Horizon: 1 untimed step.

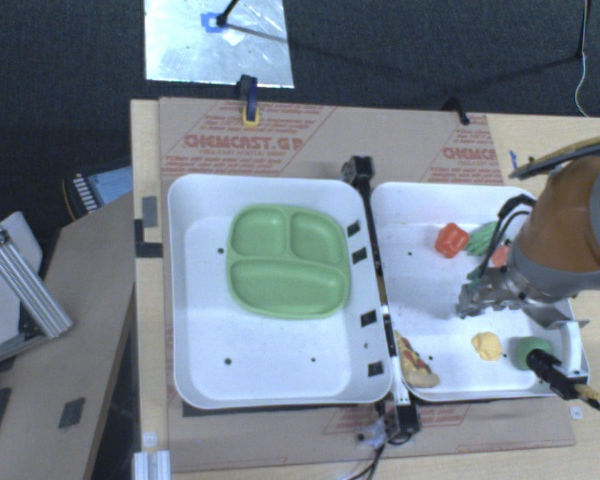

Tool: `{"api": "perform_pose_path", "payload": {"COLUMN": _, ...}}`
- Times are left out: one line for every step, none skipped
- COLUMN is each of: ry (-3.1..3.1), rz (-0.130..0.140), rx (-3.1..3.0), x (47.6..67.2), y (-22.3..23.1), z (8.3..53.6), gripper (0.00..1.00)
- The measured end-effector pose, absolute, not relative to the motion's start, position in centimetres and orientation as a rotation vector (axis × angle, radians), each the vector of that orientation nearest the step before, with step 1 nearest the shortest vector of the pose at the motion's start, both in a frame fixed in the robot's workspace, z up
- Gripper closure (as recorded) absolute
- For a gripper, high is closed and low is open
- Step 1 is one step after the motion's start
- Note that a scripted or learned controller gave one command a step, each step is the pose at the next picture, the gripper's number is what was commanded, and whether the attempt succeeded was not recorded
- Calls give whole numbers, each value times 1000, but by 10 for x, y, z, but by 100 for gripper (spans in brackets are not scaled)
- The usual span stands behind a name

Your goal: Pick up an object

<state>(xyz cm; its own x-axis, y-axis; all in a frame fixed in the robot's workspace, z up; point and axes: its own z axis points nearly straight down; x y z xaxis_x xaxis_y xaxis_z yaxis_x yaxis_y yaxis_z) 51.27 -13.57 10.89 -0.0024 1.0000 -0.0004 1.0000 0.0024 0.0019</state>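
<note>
Brown cardboard is covering the bench [310,128] under two white bins. A green divided plate [285,261] is lying in the left bin [195,348]. Reaching in from the right, the grey arm [570,233] is hanging over the right bin [420,213]; its gripper [477,301] is sitting low near the bin's middle — whether the fingers are apart cannot be told. Nearby are lying a red object [452,239], a yellow object [487,345], a green object [528,351] — and a brownish piece [417,363] at the near-left corner.
</note>
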Motion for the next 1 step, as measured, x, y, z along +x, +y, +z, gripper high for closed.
{"api": "perform_pose_path", "payload": {"ry": 2221, "rz": 6, "rx": 2213, "x": 515, "y": -137, "z": 173, "gripper": 100}}
